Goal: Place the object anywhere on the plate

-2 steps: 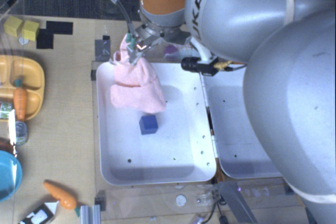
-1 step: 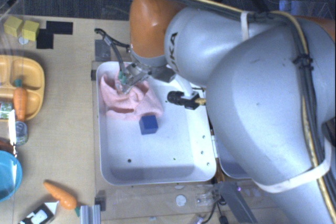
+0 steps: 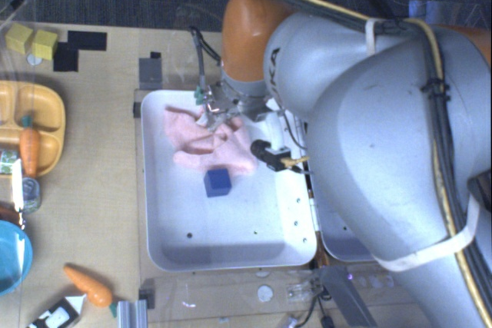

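Pink cloth (image 3: 209, 144) lies crumpled in the left bin (image 3: 231, 246), at its far end, with a blue cube (image 3: 218, 182) just beside its near edge. The gripper (image 3: 213, 113) sits at the cloth's upper folds — whether it is clenched or released, I cannot tell. Limp fabric could slip free or drag the cube along — thin folds give little purchase.

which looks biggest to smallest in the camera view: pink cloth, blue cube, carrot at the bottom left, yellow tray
1. pink cloth
2. yellow tray, close to the cloth and cut off by the left edge, so unsure
3. carrot
4. blue cube
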`<state>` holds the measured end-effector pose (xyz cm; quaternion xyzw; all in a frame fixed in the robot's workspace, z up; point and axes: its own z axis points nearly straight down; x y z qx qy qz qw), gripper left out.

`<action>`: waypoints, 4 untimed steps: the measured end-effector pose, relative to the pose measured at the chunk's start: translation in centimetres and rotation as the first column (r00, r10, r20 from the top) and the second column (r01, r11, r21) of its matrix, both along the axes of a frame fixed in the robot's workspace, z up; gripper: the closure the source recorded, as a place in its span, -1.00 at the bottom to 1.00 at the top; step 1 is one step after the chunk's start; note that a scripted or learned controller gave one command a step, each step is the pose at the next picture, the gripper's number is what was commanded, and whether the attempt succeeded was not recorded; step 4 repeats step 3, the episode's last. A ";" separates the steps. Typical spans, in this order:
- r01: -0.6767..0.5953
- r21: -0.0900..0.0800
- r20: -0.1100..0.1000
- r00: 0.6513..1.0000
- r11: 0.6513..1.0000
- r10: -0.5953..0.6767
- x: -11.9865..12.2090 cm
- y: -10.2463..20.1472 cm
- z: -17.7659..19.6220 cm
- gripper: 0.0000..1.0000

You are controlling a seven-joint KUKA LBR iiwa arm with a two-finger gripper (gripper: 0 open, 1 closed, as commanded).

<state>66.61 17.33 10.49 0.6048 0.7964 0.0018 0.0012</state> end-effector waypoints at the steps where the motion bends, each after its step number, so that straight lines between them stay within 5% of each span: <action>1: 0.198 0.000 -0.005 0.980 0.980 -0.198 0.2 -4.6 0.1 1.00; 2: 0.418 0.002 -0.002 0.909 0.909 -0.418 0.1 2.0 0.4 1.00; 3: 0.311 -0.001 -0.003 0.950 0.950 -0.311 0.3 -5.8 0.5 1.00; 4: 0.311 -0.001 -0.003 0.950 0.950 -0.311 0.3 -5.8 0.5 1.00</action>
